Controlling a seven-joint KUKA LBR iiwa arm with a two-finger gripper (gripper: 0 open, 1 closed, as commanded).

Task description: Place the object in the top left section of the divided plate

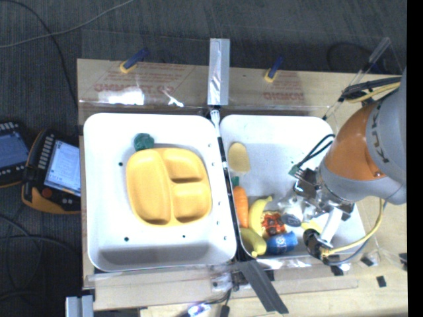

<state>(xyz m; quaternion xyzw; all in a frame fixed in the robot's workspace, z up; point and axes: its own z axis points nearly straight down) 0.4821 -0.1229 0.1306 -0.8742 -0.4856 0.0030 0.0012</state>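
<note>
Claw (301, 218) over right bin (277, 137), "KUKA" lettering partly visible on arm (370, 157)

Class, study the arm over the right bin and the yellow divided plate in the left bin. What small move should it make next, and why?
Probably lower the gripper onto one item in the pile, such as the carrot. The arm hangs above the right bin, nothing visibly held, and the divided plate holds no item yet.

There are two white bins (99, 243), one yellow divided plate (169, 183), one green object (143, 140), one carrot (241, 205), and perhaps two bananas (256, 211).
</note>
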